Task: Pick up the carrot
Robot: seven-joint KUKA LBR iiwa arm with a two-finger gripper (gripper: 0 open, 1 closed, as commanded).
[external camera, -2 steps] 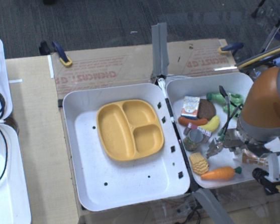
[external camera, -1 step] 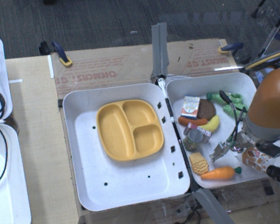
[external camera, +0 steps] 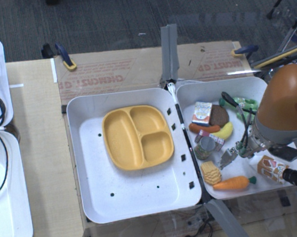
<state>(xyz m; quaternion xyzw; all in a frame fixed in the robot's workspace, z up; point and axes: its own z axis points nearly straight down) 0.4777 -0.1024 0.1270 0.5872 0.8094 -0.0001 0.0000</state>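
Smooth tapered orange carrot (external camera: pixel 232 184) lies in the right bin (external camera: pixel 259 82), beside a ridged cracker (external camera: pixel 211 173); metallic end effector (external camera: pixel 229 157) hovers above, fingers spread, gripping nothing.

The orange carrot (external camera: pixel 232 184) with a small green stem end lies flat, lengthwise along the right bin's (external camera: pixel 230 195) near wall, stem pointing right.

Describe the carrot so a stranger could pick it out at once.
Look in the right-hand white bin, the one crowded with toy food, and go to its near edge. The carrot lies flat there, just below the waffle-textured cracker. It is the only long orange cone with a small green tip, unlike the reddish sausage and yellow banana farther back.
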